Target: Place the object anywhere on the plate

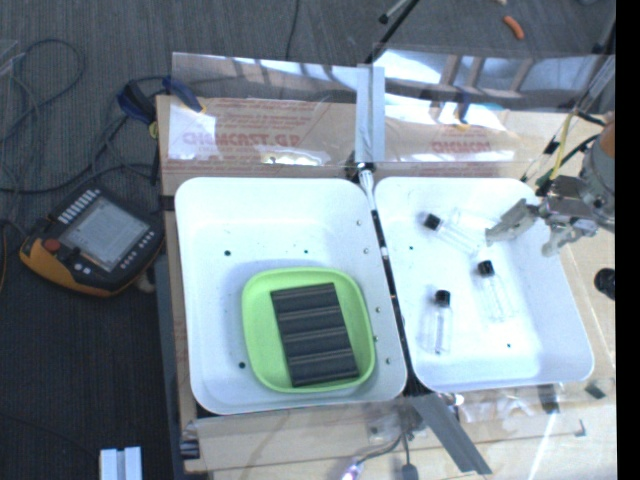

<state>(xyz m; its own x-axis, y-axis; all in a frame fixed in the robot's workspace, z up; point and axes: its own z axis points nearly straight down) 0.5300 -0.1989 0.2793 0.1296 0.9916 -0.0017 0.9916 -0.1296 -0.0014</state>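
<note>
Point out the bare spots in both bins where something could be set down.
Left bin: bare floor behind the green plate, towards the back wall. The dark ridged block covers most of the plate. Right bin: three clear vials crowd the middle; the front strip is bare.

Grey arm low at the right edge, gripper (540,230) with fingers spread, nothing between them
</note>
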